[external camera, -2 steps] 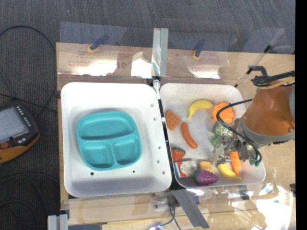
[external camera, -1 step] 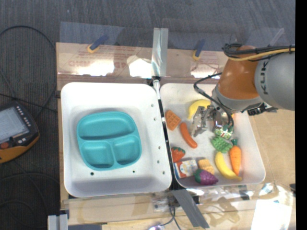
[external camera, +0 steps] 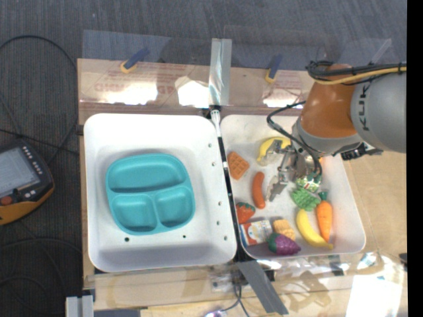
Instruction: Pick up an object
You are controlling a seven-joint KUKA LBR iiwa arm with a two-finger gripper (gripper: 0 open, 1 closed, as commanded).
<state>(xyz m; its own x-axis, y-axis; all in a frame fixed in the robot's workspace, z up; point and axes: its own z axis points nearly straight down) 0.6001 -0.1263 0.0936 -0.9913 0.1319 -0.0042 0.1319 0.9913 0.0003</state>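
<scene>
My gripper (external camera: 283, 181) hangs low over the middle of the right bin (external camera: 353, 197), below the grey arm with its orange band (external camera: 328, 109). Its metal fingers (external camera: 273, 189) stand open with nothing between them. Just left of the fingertips lies a red sausage (external camera: 258, 189). A green leafy toy (external camera: 307, 193) sits to their right. A yellow piece (external camera: 267, 148) lies behind the gripper, partly hidden by the wrist.
The right bin also holds an orange waffle (external camera: 238, 165), a carrot (external camera: 324, 220), a banana (external camera: 309, 228), a purple fruit (external camera: 284, 244), a red strawberry (external camera: 245, 211) and a small carton (external camera: 257, 231). A teal divided plate (external camera: 151, 191) lies in the left bin (external camera: 99, 144).
</scene>
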